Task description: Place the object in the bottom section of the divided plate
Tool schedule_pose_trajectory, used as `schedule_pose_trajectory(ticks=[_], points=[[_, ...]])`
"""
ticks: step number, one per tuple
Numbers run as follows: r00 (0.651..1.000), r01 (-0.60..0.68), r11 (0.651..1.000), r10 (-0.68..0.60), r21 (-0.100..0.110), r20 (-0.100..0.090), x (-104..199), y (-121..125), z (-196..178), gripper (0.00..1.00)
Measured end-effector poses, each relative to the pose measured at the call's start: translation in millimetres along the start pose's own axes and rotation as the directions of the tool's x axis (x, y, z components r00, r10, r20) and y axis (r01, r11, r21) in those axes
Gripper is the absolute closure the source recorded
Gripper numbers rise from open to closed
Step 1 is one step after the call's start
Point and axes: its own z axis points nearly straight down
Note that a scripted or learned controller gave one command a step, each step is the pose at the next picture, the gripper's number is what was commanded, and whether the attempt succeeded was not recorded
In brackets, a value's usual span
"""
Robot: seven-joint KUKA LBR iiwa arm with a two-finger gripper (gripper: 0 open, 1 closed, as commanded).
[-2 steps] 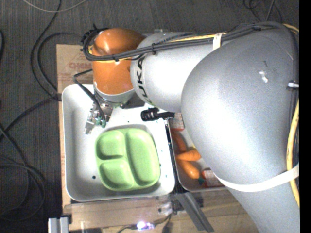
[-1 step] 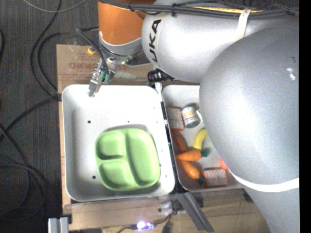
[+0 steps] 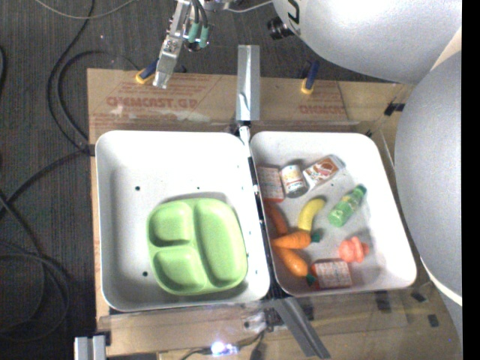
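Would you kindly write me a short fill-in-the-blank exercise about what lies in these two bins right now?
1. The green divided plate lies in the ____ bin.
2. The yellow banana lies in the ____ bin.
3. The small bottle beside the banana is ____ in colour.
4. The gripper hangs above the brown board, ____ both bins.

Missing words: left; right; green; outside

Green plate in left bin, toys right.

Glossy green plastic divided plate
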Motion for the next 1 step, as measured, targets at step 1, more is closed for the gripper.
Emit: schedule_pose_trajectory(ticks=[1], points=[[0.995, -0.098, 0.995, 0.098, -0.001, -0.005, 25.5, -7.4, 24.1, 1.00]])
